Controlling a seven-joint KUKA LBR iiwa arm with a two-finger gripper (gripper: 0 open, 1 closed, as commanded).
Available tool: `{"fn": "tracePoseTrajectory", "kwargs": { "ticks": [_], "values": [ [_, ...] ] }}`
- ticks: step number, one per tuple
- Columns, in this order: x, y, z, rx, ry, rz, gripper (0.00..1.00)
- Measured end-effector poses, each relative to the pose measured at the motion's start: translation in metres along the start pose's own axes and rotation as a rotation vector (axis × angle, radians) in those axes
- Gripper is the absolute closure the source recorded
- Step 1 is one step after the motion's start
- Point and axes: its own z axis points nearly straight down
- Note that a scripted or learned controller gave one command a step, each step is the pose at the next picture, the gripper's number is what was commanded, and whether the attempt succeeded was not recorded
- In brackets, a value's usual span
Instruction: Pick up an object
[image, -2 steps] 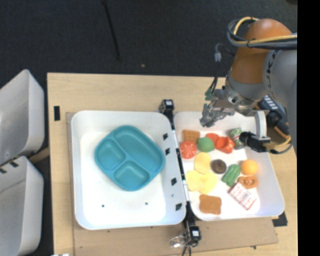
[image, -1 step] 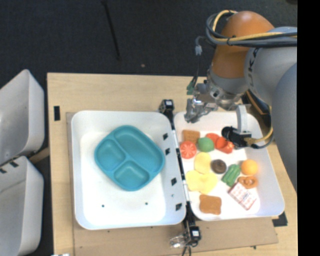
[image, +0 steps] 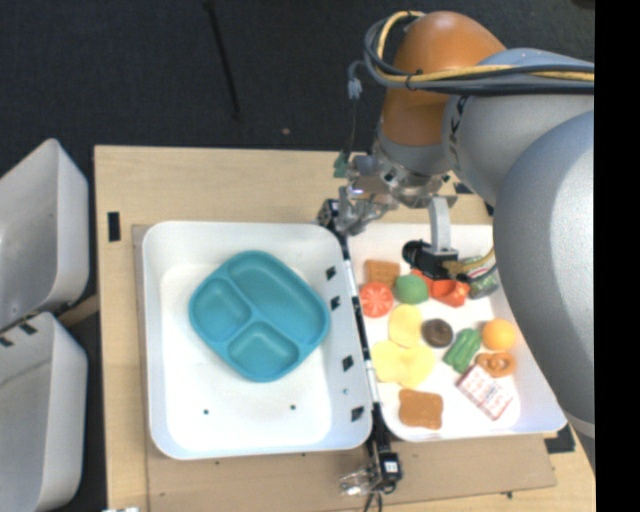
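Camera view, down onto the wooden bench (image: 120, 330): catches the grey arm (image: 520, 130) bent in from the right, orange band (image: 430, 60) uppermost, wrist tipped down and to the left. Finds the gripper (image: 345, 212) over the far end of the seam where the two bins meet, by the back-left corner of the right bin (image: 535, 405). Cannot tell whether spread or pressed together.

Crowded into the right bin, nearer the camera than the gripper, toy foods for picking. Closest: a brown square (image: 380, 271), with a red tomato slice (image: 376, 298) just beside it and a green ball (image: 410, 289) next along. Past those, a red-orange piece (image: 450, 291), two yellow pieces (image: 405, 325) touching, a dark brown disc (image: 436, 333), a green vegetable (image: 462, 349), an orange ball (image: 498, 334), a red-and-white packet (image: 487, 392) and a brown bread slice (image: 420, 408) at the near edge.

Set in the left bin (image: 180, 405), alone and slightly askew: a teal divided plate (image: 258, 315), lying flat, well apart from the gripper.
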Motion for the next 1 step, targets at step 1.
{"fn": "tracePoseTrajectory", "kwargs": {
  "ticks": [1],
  "values": [
    [0.005,-0.0012,-0.0002,0.002,-0.001,0.004,1.0]
  ]
}}
